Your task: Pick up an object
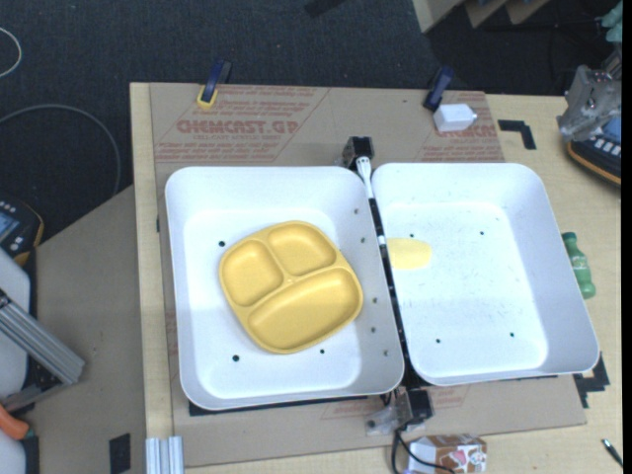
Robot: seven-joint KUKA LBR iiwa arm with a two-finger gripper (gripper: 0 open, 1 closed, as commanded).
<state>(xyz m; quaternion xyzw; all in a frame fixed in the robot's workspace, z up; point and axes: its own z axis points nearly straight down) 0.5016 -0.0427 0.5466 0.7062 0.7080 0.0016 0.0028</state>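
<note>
board (296, 117): "CHEMCAST GP" | yellow divided plate (289, 285): left bin (188, 265)

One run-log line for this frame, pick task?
left white bin: yellow three-compartment plastic plate lying flat | right white bin: small pale yellow flat piece near left wall | nothing lifted

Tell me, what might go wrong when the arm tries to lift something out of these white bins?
The yellow divided plate in the left bin is wide and shallow, so two fingers may find no edge to pinch and slide off. The small yellow piece in the right bin lies flat beside the wall between the bins, so the end effector could bump that wall or only push the piece.
</note>
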